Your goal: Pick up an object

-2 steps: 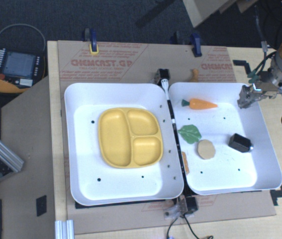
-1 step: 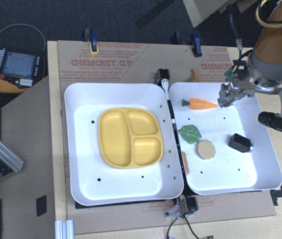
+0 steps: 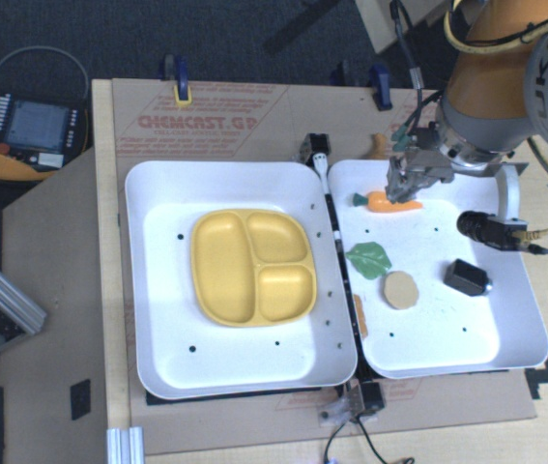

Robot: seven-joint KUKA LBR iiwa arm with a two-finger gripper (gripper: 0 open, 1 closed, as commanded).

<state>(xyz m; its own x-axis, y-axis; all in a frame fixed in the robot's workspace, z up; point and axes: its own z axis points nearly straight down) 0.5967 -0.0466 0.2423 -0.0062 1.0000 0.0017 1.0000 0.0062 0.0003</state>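
This looks like a robotics lab: a cardboard-covered bench held by blue clamps at the top, a teach pendant at upper left, loose cables at the bottom edge.

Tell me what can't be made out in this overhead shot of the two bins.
- Claw grip: in the camera view its tips sit over the toy carrot, and the wrist hides whether they close on it.
- Carrot's right end: covered by the claw.
- Small tan thing beyond the right bin: too small to identify.
- Arm's upper part: cut off by the frame's top edge.
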